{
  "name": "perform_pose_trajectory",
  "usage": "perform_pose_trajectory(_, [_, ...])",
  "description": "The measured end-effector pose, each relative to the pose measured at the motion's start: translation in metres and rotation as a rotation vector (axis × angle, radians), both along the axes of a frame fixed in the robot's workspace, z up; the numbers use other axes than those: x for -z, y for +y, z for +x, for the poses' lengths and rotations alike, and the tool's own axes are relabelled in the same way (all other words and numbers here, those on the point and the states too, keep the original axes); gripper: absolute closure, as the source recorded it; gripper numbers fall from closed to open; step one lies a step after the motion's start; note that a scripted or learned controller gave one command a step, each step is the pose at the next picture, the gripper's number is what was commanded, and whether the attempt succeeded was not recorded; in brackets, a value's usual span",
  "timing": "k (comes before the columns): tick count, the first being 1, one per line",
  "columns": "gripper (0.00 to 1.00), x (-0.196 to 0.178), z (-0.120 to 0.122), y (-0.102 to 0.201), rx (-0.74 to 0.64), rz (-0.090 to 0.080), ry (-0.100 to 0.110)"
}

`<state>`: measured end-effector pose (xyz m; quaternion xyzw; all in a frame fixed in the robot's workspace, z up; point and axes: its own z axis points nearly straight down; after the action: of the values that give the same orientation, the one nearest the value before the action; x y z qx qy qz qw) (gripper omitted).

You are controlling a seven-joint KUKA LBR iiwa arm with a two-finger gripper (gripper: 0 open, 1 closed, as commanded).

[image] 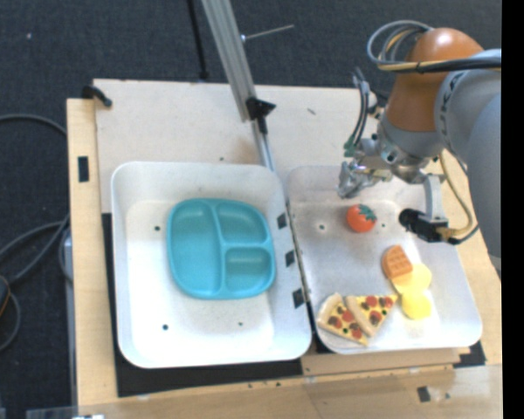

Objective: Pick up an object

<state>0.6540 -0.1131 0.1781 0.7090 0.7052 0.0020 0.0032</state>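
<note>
Your pincer (356, 182) hangs over the far end of the right bin (472, 321), and you cannot tell from this slanted view how its tips stand. Nothing shows between them. The nearest thing to take is the tomato (361, 218), lying just below the pincer, toward the bench's near edge and barely to the side. It is round, with no long axis to match. I judge a short move toward it, then a descent.

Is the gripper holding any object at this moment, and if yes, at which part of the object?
Nothing is held. The gripper hangs above the right bin, and the toy tomato lies just below it, apart from it.
</note>
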Motion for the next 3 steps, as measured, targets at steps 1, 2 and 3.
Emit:
perform_pose_trajectory(1, [1.0,-0.045,0.003,0.0,-0.007,0.0,0.001])
perform_pose_trajectory(2, [1.0,-0.1,0.004,-0.002,-0.007,0.0,0.0])
perform_pose_trajectory(3, [1.0,-0.084,-0.009,0.045,-0.01,0.002,0.008])
